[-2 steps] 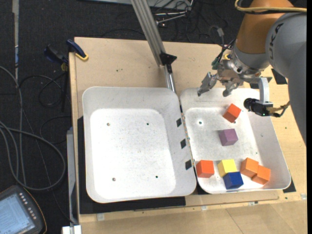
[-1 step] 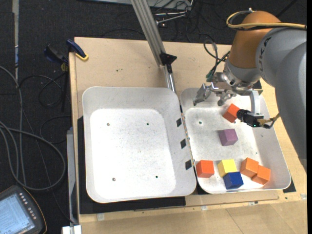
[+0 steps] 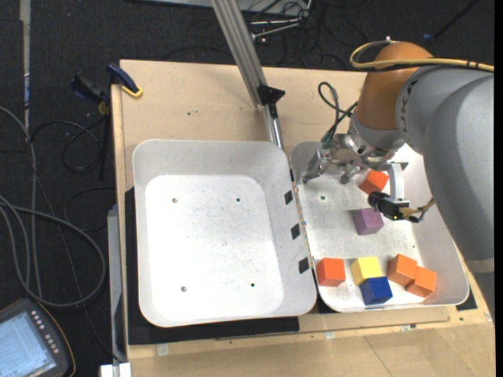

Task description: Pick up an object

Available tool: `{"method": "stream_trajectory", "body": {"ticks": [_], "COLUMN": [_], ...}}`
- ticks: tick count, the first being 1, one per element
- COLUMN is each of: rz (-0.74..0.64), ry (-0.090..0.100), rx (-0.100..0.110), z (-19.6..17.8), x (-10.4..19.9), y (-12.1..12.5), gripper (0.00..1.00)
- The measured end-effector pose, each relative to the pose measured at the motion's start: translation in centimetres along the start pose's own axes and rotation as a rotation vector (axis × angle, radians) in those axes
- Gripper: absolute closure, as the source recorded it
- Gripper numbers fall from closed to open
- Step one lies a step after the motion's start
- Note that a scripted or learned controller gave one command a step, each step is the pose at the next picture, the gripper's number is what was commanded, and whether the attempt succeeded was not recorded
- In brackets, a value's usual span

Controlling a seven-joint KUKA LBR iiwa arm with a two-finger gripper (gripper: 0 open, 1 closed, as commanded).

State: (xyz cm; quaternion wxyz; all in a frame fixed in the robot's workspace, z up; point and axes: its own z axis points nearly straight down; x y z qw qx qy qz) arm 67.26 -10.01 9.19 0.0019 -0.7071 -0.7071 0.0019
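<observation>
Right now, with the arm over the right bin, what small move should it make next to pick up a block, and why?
Probably a short shift toward the purple block and then down onto it. The gripper sits near the far end of the right bin, with nothing visibly held. The purple block lies close by and apart from the others, while the yellow block and blue block touch.

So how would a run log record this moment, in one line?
gripper: over right bin | nothing visibly held | nearest: orange block, purple block
</observation>
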Motion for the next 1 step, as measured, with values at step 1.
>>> {"method": "stream_trajectory", "body": {"ticks": [1], "rz": [0.001], "ry": [-0.001], "rx": [-0.009], "z": [-1.49], "x": [-0.03], "y": [0.22], "gripper": [1.00]}}
